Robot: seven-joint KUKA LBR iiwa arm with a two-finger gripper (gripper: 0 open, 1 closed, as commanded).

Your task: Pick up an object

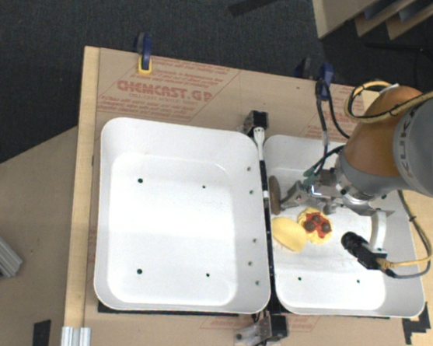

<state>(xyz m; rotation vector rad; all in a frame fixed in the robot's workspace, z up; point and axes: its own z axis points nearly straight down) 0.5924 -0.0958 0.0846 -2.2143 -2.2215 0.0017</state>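
In the right bin (327, 295) lie a pale yellow rounded object (288, 234) and, touching its right side, a yellow object with dark red patches (317, 225). A slim brown object (274, 193) rests by that bin's left wall. My gripper (315, 198) hangs low over the right bin, just above and behind the yellow-and-red object, and its metal parts hide that object's far edge. The grey arm with its orange band (373, 140) comes in from the right.
The left bin (120, 196) stands beside the right one, with a black strip (263, 205) between them. Both rest on a cardboard sheet (172, 84) held by clamps (144, 51) at the back edge. The near half of the right bin is bare white floor.
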